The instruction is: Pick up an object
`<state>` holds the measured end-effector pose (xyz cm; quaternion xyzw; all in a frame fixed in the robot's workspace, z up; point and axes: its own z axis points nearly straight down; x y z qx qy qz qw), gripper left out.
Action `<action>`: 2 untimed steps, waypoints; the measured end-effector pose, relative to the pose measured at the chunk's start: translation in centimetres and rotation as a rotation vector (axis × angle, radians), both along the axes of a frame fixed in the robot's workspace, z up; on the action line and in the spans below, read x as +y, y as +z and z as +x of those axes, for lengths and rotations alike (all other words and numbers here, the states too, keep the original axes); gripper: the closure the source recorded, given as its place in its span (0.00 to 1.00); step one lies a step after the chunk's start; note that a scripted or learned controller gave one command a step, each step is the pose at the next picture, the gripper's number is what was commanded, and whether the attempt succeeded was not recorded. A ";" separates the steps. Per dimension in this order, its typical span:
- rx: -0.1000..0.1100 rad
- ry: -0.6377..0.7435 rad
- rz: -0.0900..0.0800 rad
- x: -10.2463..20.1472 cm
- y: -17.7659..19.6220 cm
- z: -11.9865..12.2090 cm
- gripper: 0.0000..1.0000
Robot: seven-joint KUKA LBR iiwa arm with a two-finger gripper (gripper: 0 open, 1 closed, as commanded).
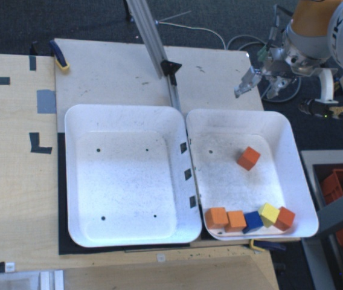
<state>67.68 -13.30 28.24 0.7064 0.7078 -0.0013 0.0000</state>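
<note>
Five small cubes – three orange, one blue, one yellow – line the right white bin's 6 o'clock wall; a sixth orange cube sits alone; gripper at 1 o'clock, fingers apart, holding nothing.

The shallow white right bin has open floor around a lone orange cube, which stands well apart from the walls. Along its near wall, a crowded row of orange, blue, yellow and red-orange blocks touch, leaving little finger room.
</note>
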 end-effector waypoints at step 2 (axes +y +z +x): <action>0.005 -0.002 0.003 -1.1 -19.1 -8.1 0.00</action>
